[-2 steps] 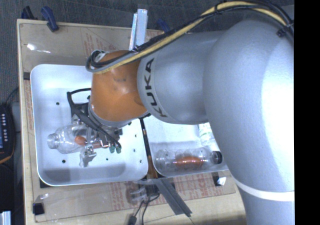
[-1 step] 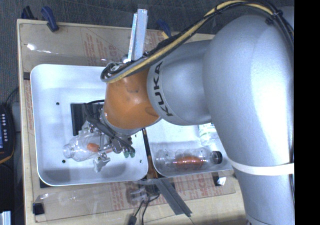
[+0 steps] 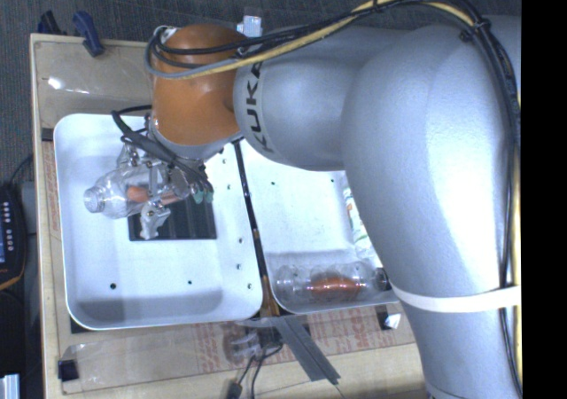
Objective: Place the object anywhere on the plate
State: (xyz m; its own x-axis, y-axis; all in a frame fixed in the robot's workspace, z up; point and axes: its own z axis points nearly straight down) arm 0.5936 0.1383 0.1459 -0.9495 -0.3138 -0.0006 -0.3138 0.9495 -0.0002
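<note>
Hovering over the left white plastic bin (image 3: pixel 80 282), the grey arm with its orange wrist band (image 3: pixel 190 87) carries the end effector (image 3: pixel 159 198) low above a dark rectangular plate (image 3: pixel 190 224) that lies flat on the bin floor. A clear plastic bottle with an orange-red patch inside (image 3: pixel 113 195) sits right at the end effector, lying on its side and jutting out toward the bin's left wall, beyond the plate's left edge. Whether the end effector is spread or pinching the bottle cannot be told; metal parts and cables crowd the spot. In the right white bin (image 3: pixel 301 198), a second clear bottle with reddish contents (image 3: pixel 326 284) lies along the near wall, untouched.

Judging by this layout, the task looks partly done: the object has been brought to the plate's side, yet most of it appears off the plate. What remains is to settle it on the dark surface and let go.
</note>
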